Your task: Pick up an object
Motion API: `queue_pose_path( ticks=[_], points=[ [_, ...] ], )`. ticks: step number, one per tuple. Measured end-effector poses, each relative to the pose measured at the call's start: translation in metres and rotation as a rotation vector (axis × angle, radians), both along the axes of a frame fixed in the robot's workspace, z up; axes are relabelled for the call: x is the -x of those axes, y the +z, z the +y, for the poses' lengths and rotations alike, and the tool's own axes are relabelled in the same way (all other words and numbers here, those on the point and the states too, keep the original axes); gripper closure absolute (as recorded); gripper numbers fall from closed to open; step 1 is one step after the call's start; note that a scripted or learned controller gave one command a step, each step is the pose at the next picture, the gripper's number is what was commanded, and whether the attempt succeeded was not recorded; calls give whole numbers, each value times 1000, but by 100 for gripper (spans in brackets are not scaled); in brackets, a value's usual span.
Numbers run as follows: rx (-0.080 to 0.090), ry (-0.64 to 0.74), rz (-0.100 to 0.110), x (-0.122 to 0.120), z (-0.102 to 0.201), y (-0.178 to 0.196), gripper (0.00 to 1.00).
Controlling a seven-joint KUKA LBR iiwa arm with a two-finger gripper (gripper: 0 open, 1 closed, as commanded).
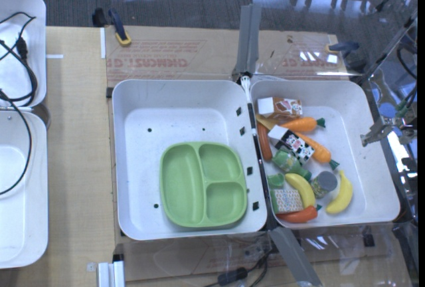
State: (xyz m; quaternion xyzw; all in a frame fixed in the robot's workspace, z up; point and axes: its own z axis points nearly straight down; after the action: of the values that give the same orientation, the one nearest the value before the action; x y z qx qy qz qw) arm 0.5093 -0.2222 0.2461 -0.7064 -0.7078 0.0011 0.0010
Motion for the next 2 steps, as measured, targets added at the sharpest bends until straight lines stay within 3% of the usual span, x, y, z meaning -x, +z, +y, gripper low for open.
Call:
queue_pose_path(
  ticks=[1, 2],
  points=[
    [-6, 457, -2, -6, 4, -155, 0],
    [-4, 453, -4, -7, 3, -146, 100]
  ],
)
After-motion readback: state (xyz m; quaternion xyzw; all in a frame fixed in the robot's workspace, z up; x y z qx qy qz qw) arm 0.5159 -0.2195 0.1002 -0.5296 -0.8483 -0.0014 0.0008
